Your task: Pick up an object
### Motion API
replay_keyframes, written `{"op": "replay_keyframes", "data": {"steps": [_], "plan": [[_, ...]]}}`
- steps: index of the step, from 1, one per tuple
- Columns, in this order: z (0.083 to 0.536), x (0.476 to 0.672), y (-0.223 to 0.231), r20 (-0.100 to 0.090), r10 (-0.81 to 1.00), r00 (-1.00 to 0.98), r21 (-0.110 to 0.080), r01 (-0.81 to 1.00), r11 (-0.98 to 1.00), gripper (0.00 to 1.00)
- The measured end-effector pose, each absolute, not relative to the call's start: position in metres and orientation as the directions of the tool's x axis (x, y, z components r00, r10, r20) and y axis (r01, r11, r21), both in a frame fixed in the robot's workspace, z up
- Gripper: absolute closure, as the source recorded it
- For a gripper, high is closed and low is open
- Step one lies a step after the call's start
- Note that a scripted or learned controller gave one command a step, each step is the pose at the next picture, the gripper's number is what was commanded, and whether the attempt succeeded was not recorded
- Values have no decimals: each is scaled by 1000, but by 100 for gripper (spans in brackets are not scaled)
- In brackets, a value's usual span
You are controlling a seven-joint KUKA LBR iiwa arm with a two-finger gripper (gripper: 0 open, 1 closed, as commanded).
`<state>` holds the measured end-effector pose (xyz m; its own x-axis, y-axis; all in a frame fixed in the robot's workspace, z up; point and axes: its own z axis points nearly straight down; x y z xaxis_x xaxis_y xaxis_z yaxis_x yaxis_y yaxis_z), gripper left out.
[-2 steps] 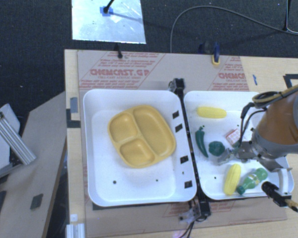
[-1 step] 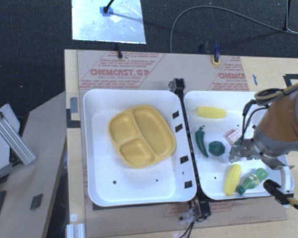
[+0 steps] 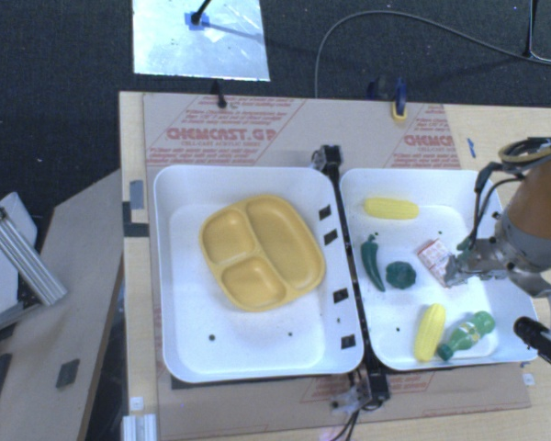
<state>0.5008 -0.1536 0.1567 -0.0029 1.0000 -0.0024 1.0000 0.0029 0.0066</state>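
So there are two white bins sitting side by side on the desk (image 3: 496, 127). The left bin (image 3: 179, 338) has a yellow divided plate (image 3: 261, 250) lying flat in the middle, three compartments, turned a bit diagonal. The right bin (image 3: 386, 352) is where all the small stuff is: a yellow corn cob (image 3: 391, 209) near the far edge, a green pepper (image 3: 372, 263) close to the divider between the bins, a dark green lumpy thing (broccoli, maybe) (image 3: 400, 275) just beside it, a second yellow corn cob (image 3: 429, 331) toward the near edge, and a green bottle (image 3: 466, 334) lying on its side right next to that one.

The arm (image 3: 540, 211) comes in from the right with its orange part over the bin's right side. The hand (image 3: 459, 272) is down low in the right bin, right against a small red-and-white packet (image 3: 432, 254). Honestly it's too blurry down there, so I can't tell how the hand is set or whether it has hold of the packet at all.
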Motion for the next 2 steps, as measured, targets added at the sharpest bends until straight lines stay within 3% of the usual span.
{"op": "replay_keyframes", "data": {"steps": [1, 2], "plan": [[202, 508, -151, -2, 1000, -5, 7, 1000, 5, 100], [260, 501, -148, -2, 1000, -5, 8, 1000, 5, 100]]}}
